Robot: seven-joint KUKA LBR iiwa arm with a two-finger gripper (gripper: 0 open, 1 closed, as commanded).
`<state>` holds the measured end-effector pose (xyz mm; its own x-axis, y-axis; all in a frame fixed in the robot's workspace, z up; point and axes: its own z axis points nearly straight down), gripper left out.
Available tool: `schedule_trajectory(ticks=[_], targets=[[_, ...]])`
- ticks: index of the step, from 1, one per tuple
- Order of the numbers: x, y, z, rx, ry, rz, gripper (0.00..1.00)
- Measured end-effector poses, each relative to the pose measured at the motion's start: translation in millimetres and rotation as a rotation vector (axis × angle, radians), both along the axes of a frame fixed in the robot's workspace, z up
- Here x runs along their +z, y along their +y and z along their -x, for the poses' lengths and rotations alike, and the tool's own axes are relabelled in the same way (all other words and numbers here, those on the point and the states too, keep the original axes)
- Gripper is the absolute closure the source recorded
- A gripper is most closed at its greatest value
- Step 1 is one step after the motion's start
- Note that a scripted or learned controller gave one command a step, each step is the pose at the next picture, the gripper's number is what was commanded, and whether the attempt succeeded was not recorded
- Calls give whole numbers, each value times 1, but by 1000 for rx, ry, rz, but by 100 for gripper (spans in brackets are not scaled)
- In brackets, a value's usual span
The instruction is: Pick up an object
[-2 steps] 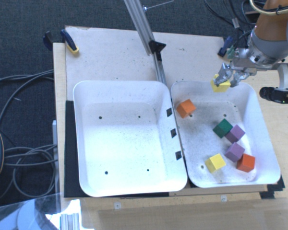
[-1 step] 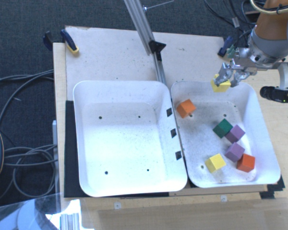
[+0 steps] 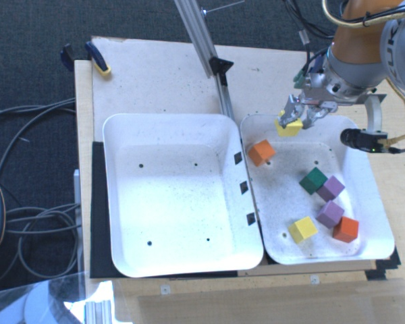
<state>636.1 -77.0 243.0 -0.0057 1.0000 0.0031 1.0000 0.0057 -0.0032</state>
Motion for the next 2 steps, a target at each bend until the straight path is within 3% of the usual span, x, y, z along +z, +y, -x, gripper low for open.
schedule_trajectory(ticks=[2], targets=[[-20,99,50,0,2,0,100]])
